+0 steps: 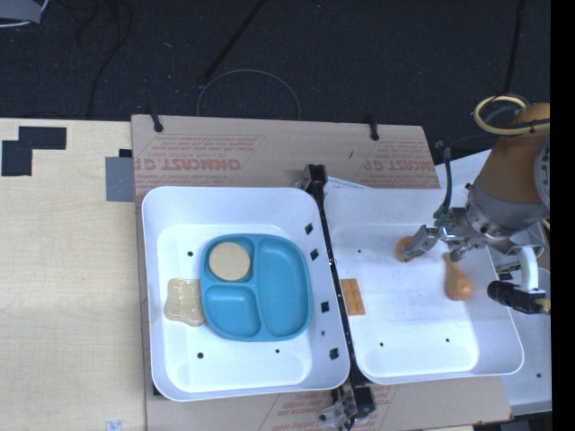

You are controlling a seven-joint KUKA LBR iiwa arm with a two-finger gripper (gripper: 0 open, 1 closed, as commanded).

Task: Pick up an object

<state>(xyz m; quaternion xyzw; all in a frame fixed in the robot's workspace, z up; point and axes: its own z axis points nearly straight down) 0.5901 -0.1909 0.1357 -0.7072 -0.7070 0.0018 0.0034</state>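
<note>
Gripper (435, 243) hangs over the right bin (386, 348) with fingers spread apart, nothing between them. Two small tan-brown lumps sit there: one (406, 246) touching the left fingertip, the other (459, 283), pear-shaped, just below. Blue tray (269, 294) sits in the left bin (180, 366).

The single camera sits fixed above the bench and looks down at a slant, far enough off to take in both white bins, the left bin (171, 218) and the right bin (395, 344), side by side. The dark floor (269, 43) lies along the far edge at the top, while the arm (512, 173) enters from the right side.
</note>
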